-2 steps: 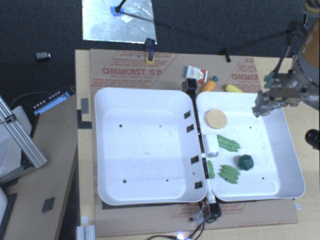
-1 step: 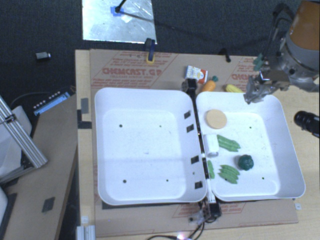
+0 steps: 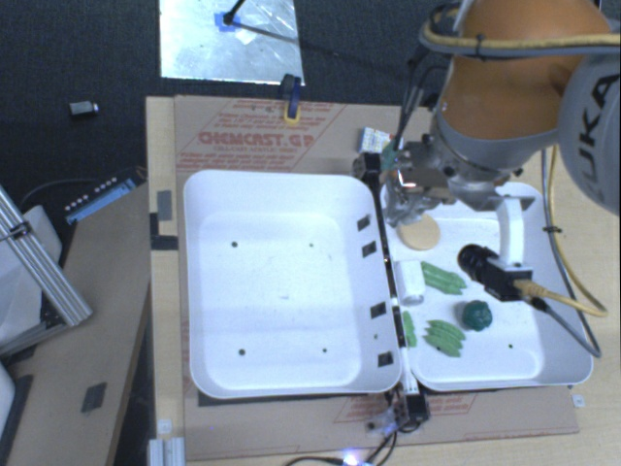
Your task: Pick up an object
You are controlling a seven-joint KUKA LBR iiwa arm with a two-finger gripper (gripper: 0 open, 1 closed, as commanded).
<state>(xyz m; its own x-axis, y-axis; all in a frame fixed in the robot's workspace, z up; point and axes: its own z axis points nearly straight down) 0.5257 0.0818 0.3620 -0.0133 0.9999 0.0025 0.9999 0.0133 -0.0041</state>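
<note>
Roughly upper centre-right of frame: jaws hang below the grey wrist of the arm [image 3: 524, 56], over the upper left corner of the right bin [image 3: 553, 357], close to the divide between the two bins. Wrist hardware and glare hide the tips; cannot tell whether they are open or closed. Nothing seen between them, and contact with anything cannot be made out.

Writing: red print "CHEMCAST, G P" on the cardboard sheet [image 3: 257, 137] under the bins, upper centre. Letters "UKA" on the grey arm casing at the right edge. More red print on the cardboard along the bottom edge, too small to read.

Things in the right bin:
- tan disc [image 3: 419, 232], flat on the bin floor, just below and slightly right of the jaws; the nearest item.
- white block [image 3: 410, 281], below the disc, against the bin's left wall.
- ridged green piece [image 3: 443, 279], just right of the white block.
- dark green ball [image 3: 476, 315], lower right of that.
- second ridged green piece [image 3: 444, 335], near the bin's lower edge.
- thin green strip [image 3: 408, 329], beside the left wall.

Left bin [image 3: 209, 260]: white floor with small dark dots.
</note>
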